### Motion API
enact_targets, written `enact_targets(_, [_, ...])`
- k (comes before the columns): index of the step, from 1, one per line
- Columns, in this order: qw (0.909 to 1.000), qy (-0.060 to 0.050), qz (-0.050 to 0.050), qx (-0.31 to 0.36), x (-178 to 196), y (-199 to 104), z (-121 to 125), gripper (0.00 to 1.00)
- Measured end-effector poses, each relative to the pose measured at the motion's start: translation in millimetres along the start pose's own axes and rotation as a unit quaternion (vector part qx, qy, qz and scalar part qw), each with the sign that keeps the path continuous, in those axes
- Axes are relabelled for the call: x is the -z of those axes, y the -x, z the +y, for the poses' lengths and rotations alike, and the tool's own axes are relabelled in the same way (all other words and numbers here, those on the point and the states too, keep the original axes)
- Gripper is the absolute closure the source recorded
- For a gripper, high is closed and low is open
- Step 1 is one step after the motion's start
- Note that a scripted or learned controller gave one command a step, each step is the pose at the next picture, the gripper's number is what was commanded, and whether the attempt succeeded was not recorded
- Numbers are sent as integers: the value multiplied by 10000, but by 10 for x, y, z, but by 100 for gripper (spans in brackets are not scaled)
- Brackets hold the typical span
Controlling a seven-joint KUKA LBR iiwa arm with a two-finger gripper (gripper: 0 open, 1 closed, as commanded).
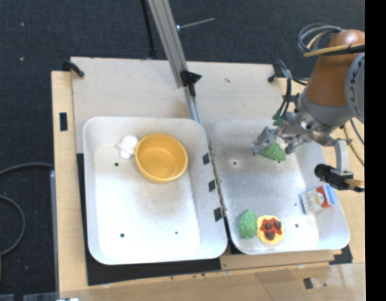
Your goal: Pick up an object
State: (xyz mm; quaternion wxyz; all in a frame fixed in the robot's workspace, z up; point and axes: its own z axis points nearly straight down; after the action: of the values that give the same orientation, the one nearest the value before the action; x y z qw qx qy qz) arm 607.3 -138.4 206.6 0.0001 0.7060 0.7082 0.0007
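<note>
My gripper [275, 145] hangs over the back part of the right bin [262, 187], reaching in from the right. A small green leafy object [275, 152] sits between its fingers, which are shut on it. At the front of the same bin lie a green fuzzy piece [247, 223] and a yellow round toy with red spots [270, 229]. A small red, white and blue packet [317, 199] rests near the bin's right wall. In the left bin [142, 231] stand a yellow bowl [160, 157] and a white crumpled object [127, 146] beside it.
A slanted metal post [171, 39] rises from the bench behind the bins, its foot between them. The arm's orange band [334, 68] and cables crowd the right side. The bench edge runs close along the bins' fronts.
</note>
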Motion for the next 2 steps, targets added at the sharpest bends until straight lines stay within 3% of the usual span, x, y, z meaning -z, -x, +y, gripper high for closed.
enact_targets(1, [10000, 1, 2, -2, 0, -1, 0, 0])
enact_targets(2, [10000, -26, -13, -14, -617, -32, -38, 0])
